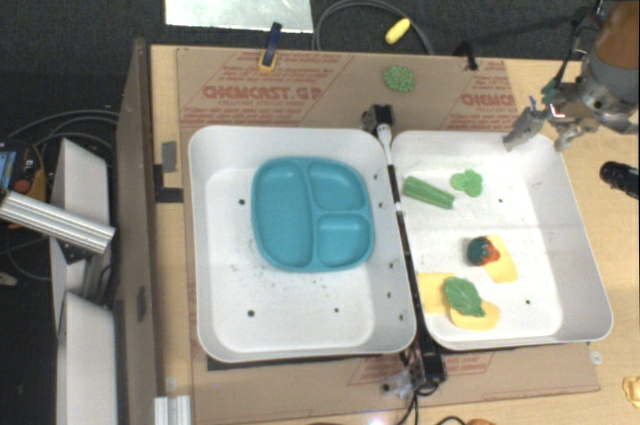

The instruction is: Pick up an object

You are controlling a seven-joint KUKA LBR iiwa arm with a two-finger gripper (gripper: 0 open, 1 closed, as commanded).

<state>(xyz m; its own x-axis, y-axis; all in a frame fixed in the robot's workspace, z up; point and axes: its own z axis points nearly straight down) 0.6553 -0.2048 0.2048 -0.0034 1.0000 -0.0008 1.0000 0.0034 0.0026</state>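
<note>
Arm (612,43) enters from right edge, upper corner of view; grey body, orange band just visible near top. Wrist angled down and leftward. Gripper (545,127) at arm's lower-left end, two thin metallic fingers (520,130) splayed apart, tips pointing down-left and down. Nothing between fingers. Gripper raised, not touching any surface.
</note>
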